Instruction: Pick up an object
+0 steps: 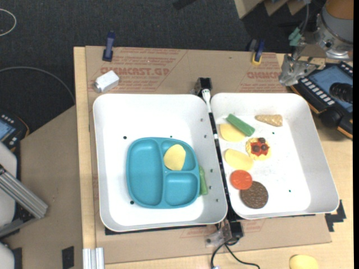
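Grey arm (pixel 336 24) (orange band above) ends in a metallic tool (pixel 293 72).

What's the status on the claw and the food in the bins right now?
Claw above right bin's back edge, nothing seen held. Green piece, red disc, brown disc lying loose. Nothing blocking.

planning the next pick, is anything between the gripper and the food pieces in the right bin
Nothing visible blocks the way. The gripper sits above the right bin's far right corner, outside the rim, and the tan piece and green piece lie uncovered on the bin floor below it.
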`<state>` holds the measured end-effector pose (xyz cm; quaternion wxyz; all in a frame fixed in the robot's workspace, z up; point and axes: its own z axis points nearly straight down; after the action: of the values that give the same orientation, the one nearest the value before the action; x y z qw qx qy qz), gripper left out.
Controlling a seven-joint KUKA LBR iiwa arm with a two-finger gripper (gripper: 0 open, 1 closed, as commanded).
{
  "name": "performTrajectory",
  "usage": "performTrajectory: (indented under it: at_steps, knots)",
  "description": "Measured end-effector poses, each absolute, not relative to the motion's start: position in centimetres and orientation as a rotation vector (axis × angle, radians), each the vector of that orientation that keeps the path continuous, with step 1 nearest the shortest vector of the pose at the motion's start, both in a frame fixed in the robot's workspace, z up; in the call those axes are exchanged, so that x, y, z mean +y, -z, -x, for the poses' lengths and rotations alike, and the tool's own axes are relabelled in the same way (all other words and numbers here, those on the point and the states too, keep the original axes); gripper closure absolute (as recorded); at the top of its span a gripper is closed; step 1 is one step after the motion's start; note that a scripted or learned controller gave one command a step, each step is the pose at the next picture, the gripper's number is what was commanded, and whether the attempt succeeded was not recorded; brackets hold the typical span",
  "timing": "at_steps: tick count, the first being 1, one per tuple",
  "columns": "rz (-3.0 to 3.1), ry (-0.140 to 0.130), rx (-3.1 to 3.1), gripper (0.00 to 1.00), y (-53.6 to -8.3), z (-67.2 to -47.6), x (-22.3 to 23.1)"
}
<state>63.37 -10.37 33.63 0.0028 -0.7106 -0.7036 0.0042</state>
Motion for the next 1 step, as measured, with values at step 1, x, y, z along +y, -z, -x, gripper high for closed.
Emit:
performTrajectory:
  at_steps: [1]
  knots:
    - [2.227,0.018,-2.236,1.00,-47.43,-64.99,-6.27]
